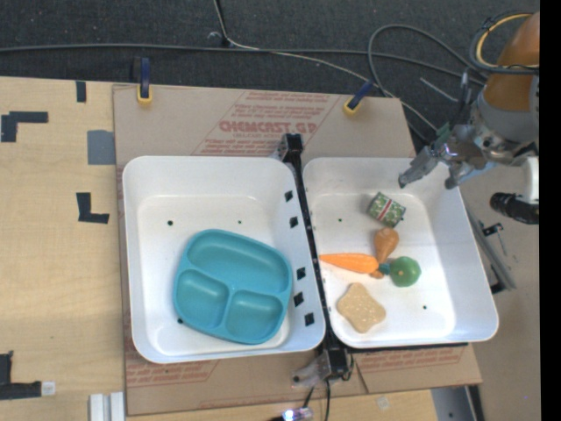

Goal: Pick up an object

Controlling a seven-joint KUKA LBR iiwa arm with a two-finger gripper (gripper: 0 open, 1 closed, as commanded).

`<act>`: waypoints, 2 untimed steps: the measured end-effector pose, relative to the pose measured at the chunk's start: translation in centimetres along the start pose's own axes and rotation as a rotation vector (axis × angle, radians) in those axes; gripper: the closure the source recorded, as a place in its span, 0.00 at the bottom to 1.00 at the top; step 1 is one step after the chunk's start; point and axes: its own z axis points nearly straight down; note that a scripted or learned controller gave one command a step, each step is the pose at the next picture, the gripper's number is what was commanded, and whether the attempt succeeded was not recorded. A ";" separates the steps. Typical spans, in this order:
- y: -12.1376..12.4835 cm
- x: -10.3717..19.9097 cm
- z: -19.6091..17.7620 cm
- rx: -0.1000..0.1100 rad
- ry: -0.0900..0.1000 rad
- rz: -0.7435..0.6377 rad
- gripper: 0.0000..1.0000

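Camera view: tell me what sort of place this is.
Most likely a robotics lab bench set up for grasping trials. Two white bins sit on clamped cardboard, one holding toy food such as a carrot, and a robot arm reaches in with cables trailing behind.

A single fixed camera above the bench looks down at a slant, framing the left bin (140, 235) and right bin (456, 261) whole from moderate range, the arm (504, 103) entering at right.
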 end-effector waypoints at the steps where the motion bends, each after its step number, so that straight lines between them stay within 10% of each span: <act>1: 0.3 0.0 -0.9 -0.013 -0.003 -0.004 0.00; 2: 0.0 -0.7 3.9 -0.009 -0.004 -0.003 0.00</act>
